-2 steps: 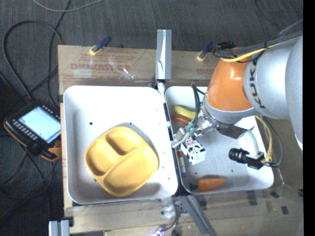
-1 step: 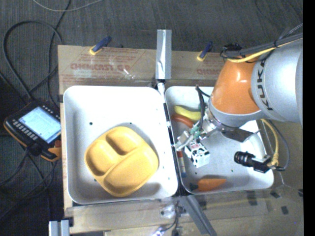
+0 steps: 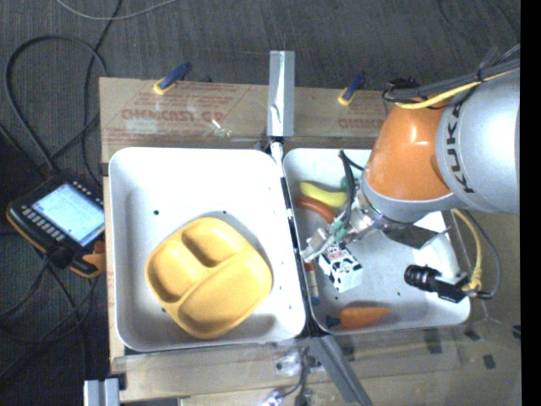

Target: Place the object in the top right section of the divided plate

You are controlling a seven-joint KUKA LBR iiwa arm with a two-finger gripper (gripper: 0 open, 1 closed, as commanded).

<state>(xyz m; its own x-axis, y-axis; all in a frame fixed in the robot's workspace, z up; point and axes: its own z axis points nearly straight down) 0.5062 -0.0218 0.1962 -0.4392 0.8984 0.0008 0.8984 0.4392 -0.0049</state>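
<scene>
Well, L bin [image 3: 127, 193] holds yellow divided plate [image 3: 210, 276]; R bin [image 3: 456, 311] carrot [image 3: 363, 316], banana [image 3: 323, 194].

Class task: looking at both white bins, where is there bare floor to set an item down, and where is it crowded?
Left white bin: bare floor along the top wall and left wall, around the yellow divided plastic plate. Right white bin: crowded; the grey arm's end effector hangs over the middle, with a yellow curved item above it and an orange carrot-shaped item below.

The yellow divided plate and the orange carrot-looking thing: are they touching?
Apart. The camera view shows the yellow divided plate in the left bin and the orange thing in the right bin, with the bin walls between them.
</scene>
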